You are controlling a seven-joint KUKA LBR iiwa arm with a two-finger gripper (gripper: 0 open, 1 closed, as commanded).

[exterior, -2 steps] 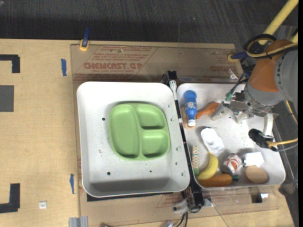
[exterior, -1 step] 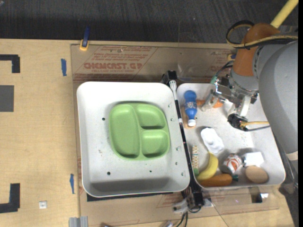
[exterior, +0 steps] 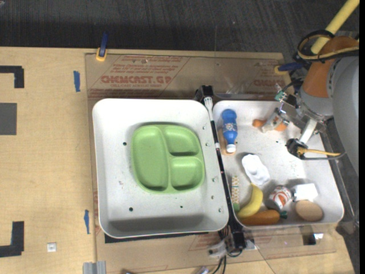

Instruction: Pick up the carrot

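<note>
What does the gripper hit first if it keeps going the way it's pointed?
Probably the small orange piece near the right bin's far wall. The gripper points toward the image's left and sits right beside it. Past that lies the blue bottle. Height above the bin floor is unclear, so it could pass over.

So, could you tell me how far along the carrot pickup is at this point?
Nothing looks done yet. The carrot lies at the near edge of the right bin, beside the banana, with nothing gripping it. In hand: the gripper is at the far side of that bin, next to a small orange item, well away from the carrot. Left: travel to the carrot, close on it and lift.
</note>
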